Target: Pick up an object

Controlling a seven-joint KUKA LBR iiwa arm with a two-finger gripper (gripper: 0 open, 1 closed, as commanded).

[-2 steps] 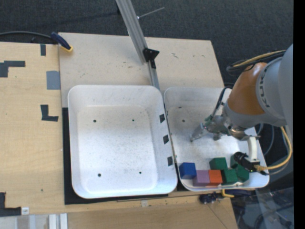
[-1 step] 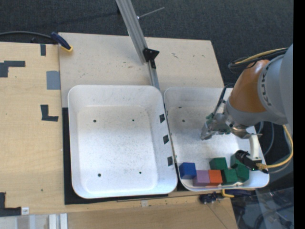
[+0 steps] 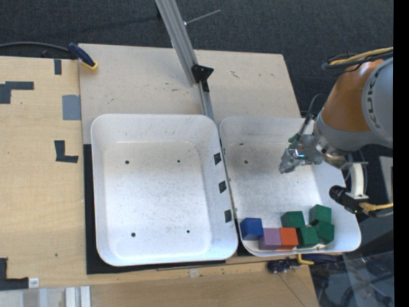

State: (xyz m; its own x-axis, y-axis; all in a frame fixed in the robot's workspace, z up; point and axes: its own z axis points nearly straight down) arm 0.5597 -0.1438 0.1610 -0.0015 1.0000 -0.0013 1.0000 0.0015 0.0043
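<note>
- The gripper (image 3: pixel 287 163) is hanging over the right bin (image 3: pixel 255 133), above its bare middle floor; whether it is open or shut I cannot tell, since the tip is small and blurred here.
- Nothing is showing in its grasp.
- The candidate objects are sitting bunched in the near corner of that bin: a blue block (image 3: pixel 251 228), a purple block (image 3: pixel 272 237), an orange block (image 3: pixel 289 236) and several green blocks (image 3: pixel 313 224), most of them touching one another.
- The gripper is standing well apart from that cluster, so a descent from here would likely be closing on empty floor.
- Even over the cluster, risk is waiting — tight packing is leaving little room beside any block, and the bin wall is crowding the green ones.
- The blue block, at the cluster's edge, is looking like the easiest target.
- The left bin (image 3: pixel 102 133) is lying alongside.
</note>
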